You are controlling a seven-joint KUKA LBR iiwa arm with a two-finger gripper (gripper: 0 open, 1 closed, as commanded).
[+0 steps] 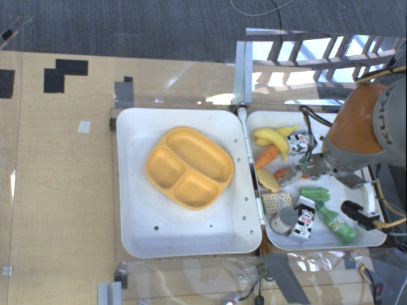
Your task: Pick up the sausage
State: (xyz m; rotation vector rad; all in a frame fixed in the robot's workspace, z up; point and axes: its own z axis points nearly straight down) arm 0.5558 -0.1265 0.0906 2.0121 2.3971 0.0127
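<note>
While crowded, tool nears banana.

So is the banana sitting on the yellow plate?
No, the banana lies in the right bin among the other toys, while the yellow plate sits in the left bin with nothing on it.

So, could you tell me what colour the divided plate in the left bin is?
The divided plate is yellow-orange all over, seen clearly in the camera view.
</note>
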